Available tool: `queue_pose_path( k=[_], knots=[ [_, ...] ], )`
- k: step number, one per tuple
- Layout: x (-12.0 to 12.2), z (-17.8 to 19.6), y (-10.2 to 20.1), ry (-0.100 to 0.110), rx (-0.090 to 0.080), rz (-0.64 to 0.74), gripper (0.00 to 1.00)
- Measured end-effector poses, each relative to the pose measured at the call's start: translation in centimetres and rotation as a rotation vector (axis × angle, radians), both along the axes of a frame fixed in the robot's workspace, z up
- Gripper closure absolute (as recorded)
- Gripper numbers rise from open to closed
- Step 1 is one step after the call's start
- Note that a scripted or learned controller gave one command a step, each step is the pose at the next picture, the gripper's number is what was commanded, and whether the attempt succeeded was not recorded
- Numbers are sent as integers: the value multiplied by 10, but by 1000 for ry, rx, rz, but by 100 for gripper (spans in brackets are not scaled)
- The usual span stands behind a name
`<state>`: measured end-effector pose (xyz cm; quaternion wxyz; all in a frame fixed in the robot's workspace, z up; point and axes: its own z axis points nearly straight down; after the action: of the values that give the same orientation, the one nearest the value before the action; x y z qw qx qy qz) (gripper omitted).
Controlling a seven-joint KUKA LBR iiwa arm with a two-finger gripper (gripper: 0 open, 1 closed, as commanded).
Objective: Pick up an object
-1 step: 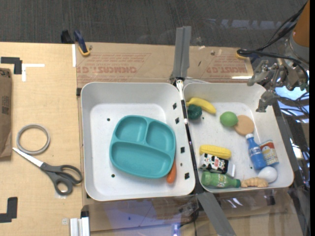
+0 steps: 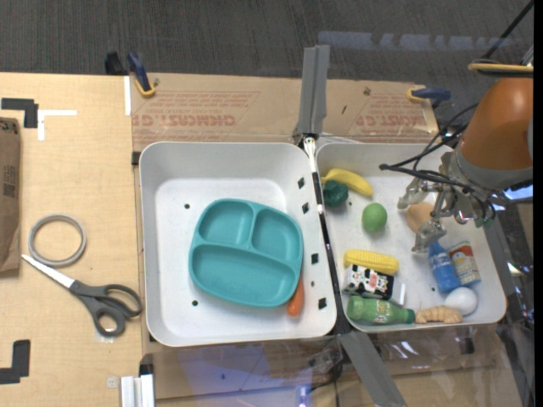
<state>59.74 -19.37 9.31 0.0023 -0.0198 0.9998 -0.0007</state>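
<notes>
Gripper (image 2: 433, 219), fingers apparently spread and pinching nothing, poised over the right bin (image 2: 496, 261) just above a blue bottle (image 2: 442, 270), right of one green ball (image 2: 374, 218). One banana (image 2: 349, 181) near the bin's far-left edge, one corn cob (image 2: 371, 261) left of the bottle. Open floor around the ball.

Single fixed camera, mounted high over the cardboard-topped bench (image 2: 68, 185), looks down at a slant; both shallow white plastic bins (image 2: 161, 227) sit mid-frame, moderately distant.

Right bin (image 2: 496, 312) crowded; open floor seemingly only beside green ball (image 2: 374, 218).
</notes>
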Motion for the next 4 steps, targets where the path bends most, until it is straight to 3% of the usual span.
queue_pose_path(
  k=[1, 2, 3, 4],
  knots=[
    [-47, -1, -22, 3, 7, 27, 0],
    [-80, -1, -27, 3, 3, 23, 0],
    [-99, -1, -26, 2, 2, -50, 0],
    [-109, 3, -22, -13, -2, -119, 0]
  ],
)
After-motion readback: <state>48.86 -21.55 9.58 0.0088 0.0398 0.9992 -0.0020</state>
